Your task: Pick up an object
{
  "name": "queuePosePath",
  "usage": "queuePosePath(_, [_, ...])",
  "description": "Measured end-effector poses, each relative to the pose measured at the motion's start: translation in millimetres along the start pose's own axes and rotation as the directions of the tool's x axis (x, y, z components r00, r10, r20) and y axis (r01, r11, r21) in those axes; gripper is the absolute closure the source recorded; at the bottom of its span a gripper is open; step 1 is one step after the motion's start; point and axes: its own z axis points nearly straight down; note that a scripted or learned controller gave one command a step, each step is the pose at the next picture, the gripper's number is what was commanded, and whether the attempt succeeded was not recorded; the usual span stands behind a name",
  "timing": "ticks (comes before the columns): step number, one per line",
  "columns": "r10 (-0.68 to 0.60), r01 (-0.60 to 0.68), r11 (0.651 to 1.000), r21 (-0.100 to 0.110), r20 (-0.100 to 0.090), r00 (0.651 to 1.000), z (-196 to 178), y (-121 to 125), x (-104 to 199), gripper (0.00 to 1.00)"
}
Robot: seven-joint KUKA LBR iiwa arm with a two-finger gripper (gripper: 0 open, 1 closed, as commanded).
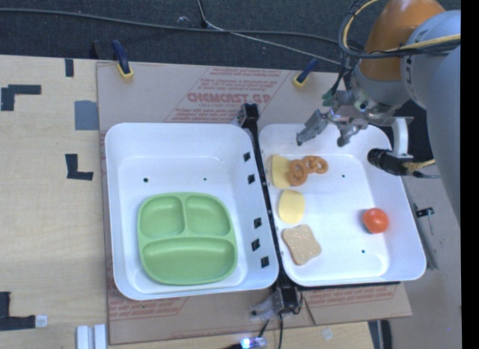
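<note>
Nothing is picked up yet: your gripper hangs above the pretzel, fingers spread and empty. The descent, grasp and lift all remain.

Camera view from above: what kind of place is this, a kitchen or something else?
Probably a robot test bench, not a kitchen. A robot arm reaches over two white bins taped onto cardboard, loose cables run behind, and the food looks like toys: a tomato, bread.

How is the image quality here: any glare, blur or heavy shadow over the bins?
Camera view: even, soft light; the bins are bright but keep their edges; tomato, pretzel and tray read sharply; the gripper is slightly soft, with faint shadows.
</note>
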Motion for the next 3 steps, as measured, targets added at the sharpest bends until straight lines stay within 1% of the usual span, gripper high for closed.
queuePosePath(1, [-0.003,0.003,1.0,-0.015,0.002,1.0,-9,3,0,0.0])
queuePosePath(2, [-0.004,0.004,1.0,-0.011,0.002,1.0,36,8,3,0.0])
queuePosePath(3, [-0.004,0.004,1.0,-0.011,0.002,1.0,84,0,7,0.0])
